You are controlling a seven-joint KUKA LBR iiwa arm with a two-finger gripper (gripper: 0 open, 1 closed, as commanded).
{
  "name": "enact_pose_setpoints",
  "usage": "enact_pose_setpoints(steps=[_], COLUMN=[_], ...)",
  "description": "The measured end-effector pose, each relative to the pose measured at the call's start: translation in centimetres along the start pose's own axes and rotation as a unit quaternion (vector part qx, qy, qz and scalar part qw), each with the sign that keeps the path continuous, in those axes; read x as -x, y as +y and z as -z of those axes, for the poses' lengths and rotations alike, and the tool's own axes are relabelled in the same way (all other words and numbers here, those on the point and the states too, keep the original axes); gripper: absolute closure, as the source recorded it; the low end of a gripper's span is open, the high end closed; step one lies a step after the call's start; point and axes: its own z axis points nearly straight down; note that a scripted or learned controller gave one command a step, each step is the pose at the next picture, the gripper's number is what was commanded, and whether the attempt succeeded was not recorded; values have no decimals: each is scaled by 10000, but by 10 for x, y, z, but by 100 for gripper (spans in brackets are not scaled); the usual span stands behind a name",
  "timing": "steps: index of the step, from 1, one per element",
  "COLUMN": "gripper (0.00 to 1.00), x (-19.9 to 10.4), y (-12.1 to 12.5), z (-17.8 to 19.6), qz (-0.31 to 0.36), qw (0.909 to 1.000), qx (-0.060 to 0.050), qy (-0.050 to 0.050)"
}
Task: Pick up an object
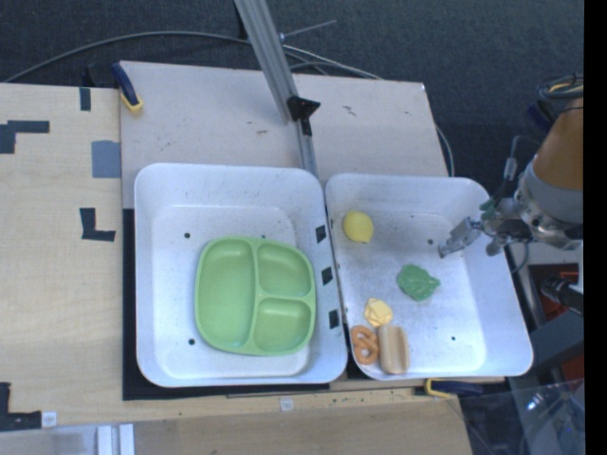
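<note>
Four small things are lying in the right bin (493,344), any of which could serve the task: a yellow ball (358,227), a green leaf-shaped piece (417,282), a small yellow lump (377,312), and a pretzel (363,344) sitting against a hot dog (393,349). All of them are looking like light toy food, probably plastic or rubber, so weight is not going to be the difficulty. The green piece is lying low and flat, and it is likely soft; taking it across its narrower middle would suit it best. The ball is rounder and likely to be slipping or rolling away unless the grip is crossing its widest part.

The hand (467,237) is hanging over the right side of that bin, just inside the wall, reaching in from the arm. Its two fingers seem to be standing slightly apart with nothing between them, though at this size I am not fully sure of the gap. The green piece is sitting nearest, a little ahead of the fingertips and toward the front edge of the table (218,121). The ball is lying farther ahead, well apart from the hand, near the wall between the bins. The pretzel, hot dog and yellow lump are clustering farther still, toward the front corner. A green divided plate (254,297) is resting in the left bin (152,349).
</note>
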Motion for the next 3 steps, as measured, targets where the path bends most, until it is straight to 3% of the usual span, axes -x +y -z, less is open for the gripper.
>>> enact_pose_setpoints(steps=[1,3], gripper=[0,0], x=[0,-2], y=[0,6], z=[0,-100], qz=[2,-7], qw=[10000,10000], qx=[-1,-10], qy=[1,5])
